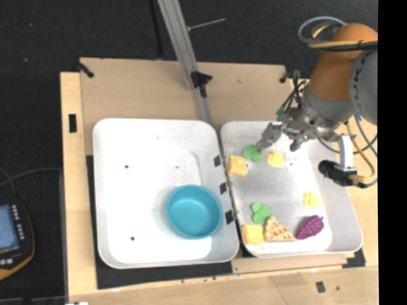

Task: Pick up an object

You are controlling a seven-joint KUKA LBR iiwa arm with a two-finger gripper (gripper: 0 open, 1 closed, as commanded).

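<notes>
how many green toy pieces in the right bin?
2. One small green toy piece lies near the bin's far left, beside the yellow block and just under the gripper. The other green piece sits near front, touching the pizza slice. More may hide under the gripper.

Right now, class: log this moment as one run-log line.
gripper: open, above right bin | nearest: yellow piece | held: nothing | bowl: left bin

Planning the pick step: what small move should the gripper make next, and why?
Probably lower straight down. The gripper hangs open over the right bin, its fingers straddling the small yellow piece, with the green piece just beside it.
</notes>
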